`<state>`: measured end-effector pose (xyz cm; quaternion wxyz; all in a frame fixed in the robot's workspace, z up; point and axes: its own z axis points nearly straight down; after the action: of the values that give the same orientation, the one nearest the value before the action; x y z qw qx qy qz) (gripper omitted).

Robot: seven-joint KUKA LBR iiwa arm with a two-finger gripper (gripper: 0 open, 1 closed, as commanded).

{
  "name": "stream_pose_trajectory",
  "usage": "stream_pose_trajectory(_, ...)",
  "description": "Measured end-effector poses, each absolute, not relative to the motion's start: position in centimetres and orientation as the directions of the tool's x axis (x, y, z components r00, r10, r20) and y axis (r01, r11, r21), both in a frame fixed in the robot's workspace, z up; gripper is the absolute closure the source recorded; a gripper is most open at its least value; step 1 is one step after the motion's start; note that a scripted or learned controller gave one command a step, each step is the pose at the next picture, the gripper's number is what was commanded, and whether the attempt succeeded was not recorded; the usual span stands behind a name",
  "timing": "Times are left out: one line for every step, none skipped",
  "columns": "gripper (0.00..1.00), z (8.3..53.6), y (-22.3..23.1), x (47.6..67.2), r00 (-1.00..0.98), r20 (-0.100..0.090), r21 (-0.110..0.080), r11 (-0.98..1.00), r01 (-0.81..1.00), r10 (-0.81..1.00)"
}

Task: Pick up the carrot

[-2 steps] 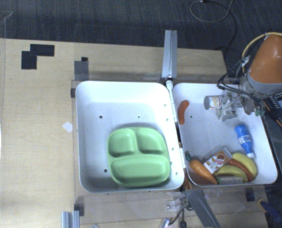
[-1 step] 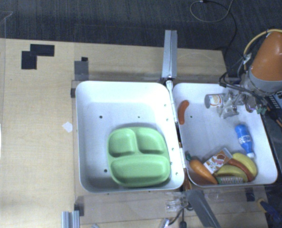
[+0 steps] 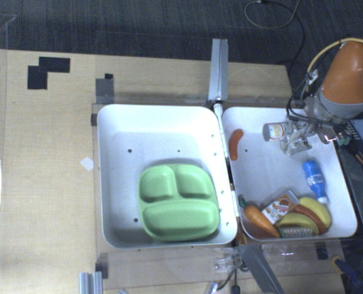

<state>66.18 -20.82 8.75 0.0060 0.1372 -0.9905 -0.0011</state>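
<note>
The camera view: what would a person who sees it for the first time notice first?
Probably the light green plastic tray with three compartments, lying in the left white bin. Next, the heap in the near corner of the right white bin: an orange carrot, a yellow banana and a small printed box. The arm's tool hangs over that bin's far side.

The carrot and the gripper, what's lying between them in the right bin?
In the camera view, mostly bare bin floor separates the gripper from the carrot. A small printed packet lies beside the carrot; the blue bottle sits off to the line's right.
</note>
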Motion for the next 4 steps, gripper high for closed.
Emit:
stream_pose_trajectory(1.00, 9.6, -20.5, 61.6, -0.795, -0.008, -0.006, 0.795, -0.607, -0.607)
stream_pose_trajectory(1.00, 8.8, -20.7, 67.0, -0.580, -0.004, -0.005, 0.580, -0.814, -0.814)
stream_pose_trajectory(1.00, 10.1, -20.7, 67.2, -0.584, -0.009, -0.008, 0.585, -0.811, -0.811)
stream_pose_trajectory(1.00, 9.1, -20.6, 66.2, -0.298, -0.004, -0.016, 0.298, -0.954, -0.955)
